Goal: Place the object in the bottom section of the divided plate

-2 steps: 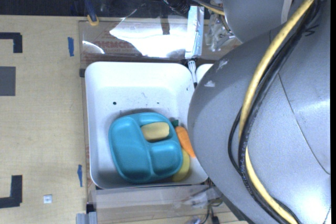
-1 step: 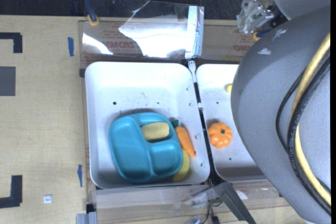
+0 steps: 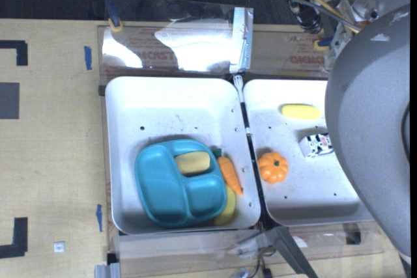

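Note:
A blue divided plate [image 3: 171, 184] lies in the left bin [image 3: 130, 107], toward its front. A pale yellow bread-like piece [image 3: 194, 163] rests in the plate's upper right section. An orange carrot [image 3: 229, 176] lies against the plate's right rim, and a yellow piece [image 3: 227, 210] peeks out under the plate's lower right corner. In the right bin [image 3: 273, 101] sit a small orange pumpkin [image 3: 273, 166], a yellow oblong piece [image 3: 301, 112] and a black-and-white spotted item [image 3: 318, 144]. The grey arm [image 3: 374, 140] covers the right bin's right side.
A shiny foil-like sheet [image 3: 189, 42] stands behind the left bin. Cables and the arm's wrist hardware [image 3: 339, 3] sit at the top right. Wooden bench surface [image 3: 45, 140] extends to the left with black corner marks.

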Controlling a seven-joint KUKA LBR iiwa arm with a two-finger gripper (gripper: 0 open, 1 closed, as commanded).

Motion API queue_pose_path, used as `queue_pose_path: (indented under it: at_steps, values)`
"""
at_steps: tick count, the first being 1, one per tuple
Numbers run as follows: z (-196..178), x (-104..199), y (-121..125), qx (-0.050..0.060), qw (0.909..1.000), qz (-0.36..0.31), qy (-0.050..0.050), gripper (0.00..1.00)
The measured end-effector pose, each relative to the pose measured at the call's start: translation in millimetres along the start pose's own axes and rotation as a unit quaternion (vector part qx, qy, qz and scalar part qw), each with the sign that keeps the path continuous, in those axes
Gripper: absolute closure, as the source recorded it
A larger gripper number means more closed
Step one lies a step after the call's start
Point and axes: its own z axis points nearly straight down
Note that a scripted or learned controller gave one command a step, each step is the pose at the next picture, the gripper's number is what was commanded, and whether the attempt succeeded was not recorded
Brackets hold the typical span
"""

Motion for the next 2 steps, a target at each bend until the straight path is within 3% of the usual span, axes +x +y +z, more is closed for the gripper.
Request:
queue_pose_path:
  at_steps: [1, 2]
  values:
    - [14, -11, 49, 0.0, 1.0, 0.0, 0.0, 1.0]
    - [-6, -63, 87, 0.0, 1.0, 0.0, 0.003, 1.0]
